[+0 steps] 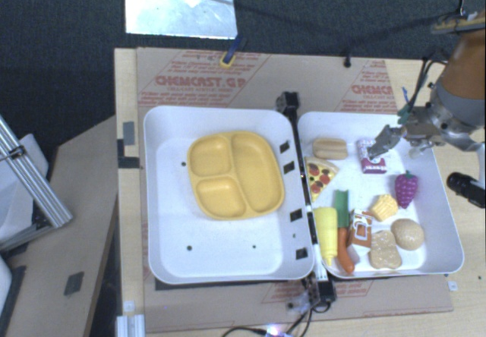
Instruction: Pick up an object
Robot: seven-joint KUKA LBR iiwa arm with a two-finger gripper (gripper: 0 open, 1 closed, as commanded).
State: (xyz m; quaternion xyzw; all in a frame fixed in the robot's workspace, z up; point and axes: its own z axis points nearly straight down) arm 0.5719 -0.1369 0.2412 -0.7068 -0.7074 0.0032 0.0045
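The right bin holds several toy foods: a bread roll, a pizza slice, purple grapes, a yellow corn cob, a carrot and a tan round piece. A small pink and white packet lies near the bin's back middle. My gripper reaches in from the right and hangs just over that packet, its tip at the packet's top edge. Nothing shows between the gripper's tips.
The left bin carries a yellow divided plate. A black divider with clips runs between the bins. More toys crowd the right bin's front: a yellow wedge, a red and white carton and a tan cracker.
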